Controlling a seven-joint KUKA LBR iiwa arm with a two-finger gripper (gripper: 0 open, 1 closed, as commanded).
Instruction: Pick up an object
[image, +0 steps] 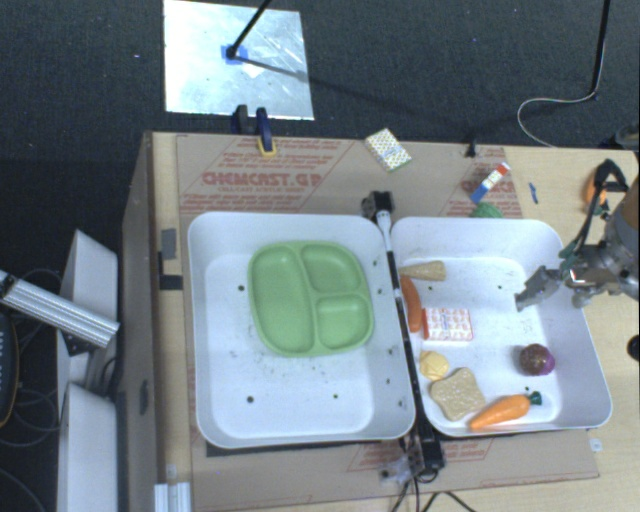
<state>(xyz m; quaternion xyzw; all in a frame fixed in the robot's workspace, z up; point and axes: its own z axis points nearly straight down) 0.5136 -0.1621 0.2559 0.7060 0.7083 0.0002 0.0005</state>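
1. Over the right bin (575, 385), at its right edge, we see the gripper (532, 290) hovering with nothing held; we cannot tell how it is set.
2. We judge this the approach step: no object is picked yet.
3. Nearest lies the purple ball (536, 358), just nearer than the gripper, with the carrot (500, 409) nearer again.
4. Bread (458, 392) and the red-checked pack (447, 323) lie left.
5. Next we must descend squarely over one object.

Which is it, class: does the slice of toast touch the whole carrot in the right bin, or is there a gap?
Touching. The camera view shows the toast slice with its lower right corner meeting the carrot's orange end, no white bin floor between them.
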